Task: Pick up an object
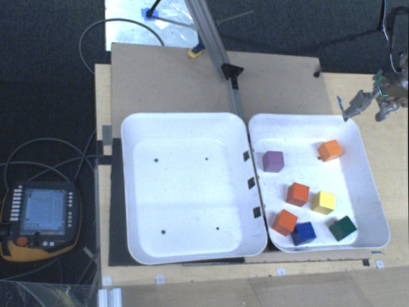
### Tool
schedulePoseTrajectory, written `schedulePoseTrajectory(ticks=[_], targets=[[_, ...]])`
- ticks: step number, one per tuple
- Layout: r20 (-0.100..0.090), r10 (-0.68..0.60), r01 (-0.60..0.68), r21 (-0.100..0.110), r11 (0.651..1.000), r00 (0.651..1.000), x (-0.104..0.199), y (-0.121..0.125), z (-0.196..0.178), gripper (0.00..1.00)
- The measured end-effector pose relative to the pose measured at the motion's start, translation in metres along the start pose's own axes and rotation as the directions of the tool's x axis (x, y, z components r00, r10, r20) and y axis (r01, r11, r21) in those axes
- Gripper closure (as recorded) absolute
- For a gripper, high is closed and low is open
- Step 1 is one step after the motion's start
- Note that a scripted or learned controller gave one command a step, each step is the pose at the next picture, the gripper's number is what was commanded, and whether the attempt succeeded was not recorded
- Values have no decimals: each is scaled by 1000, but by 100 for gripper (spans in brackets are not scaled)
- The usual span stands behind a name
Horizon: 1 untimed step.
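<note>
your pincer (369, 103) hangs with fingers spread and nothing between them, just off the right bin's (378, 190) far corner, likely staging for a descent; the closest block, the orange cube (330, 150), sits just below-left of it, apart from the others

This is looking like a robotics lab or test cell. A teach pendant (39, 221) with a screen and an orange casing is lying on dark carpet at 9 o'clock, its cables looping around it. Two shallow white bins (185, 125) are sitting side by side on a plywood surface (211, 75), the one at 3 o'clock holding small coloured cubes (298, 194). A metal camera pole (208, 27) is slanting in from 12 o'clock.
</note>
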<state>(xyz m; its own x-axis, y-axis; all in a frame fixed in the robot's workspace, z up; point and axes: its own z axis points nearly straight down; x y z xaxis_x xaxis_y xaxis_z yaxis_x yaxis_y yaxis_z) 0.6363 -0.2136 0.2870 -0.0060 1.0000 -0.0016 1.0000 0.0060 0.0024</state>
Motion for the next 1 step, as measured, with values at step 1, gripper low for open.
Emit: schedulePoseTrajectory(ticks=[1], targets=[[0,0,0,1,1000,1000,0,0,0,0]])
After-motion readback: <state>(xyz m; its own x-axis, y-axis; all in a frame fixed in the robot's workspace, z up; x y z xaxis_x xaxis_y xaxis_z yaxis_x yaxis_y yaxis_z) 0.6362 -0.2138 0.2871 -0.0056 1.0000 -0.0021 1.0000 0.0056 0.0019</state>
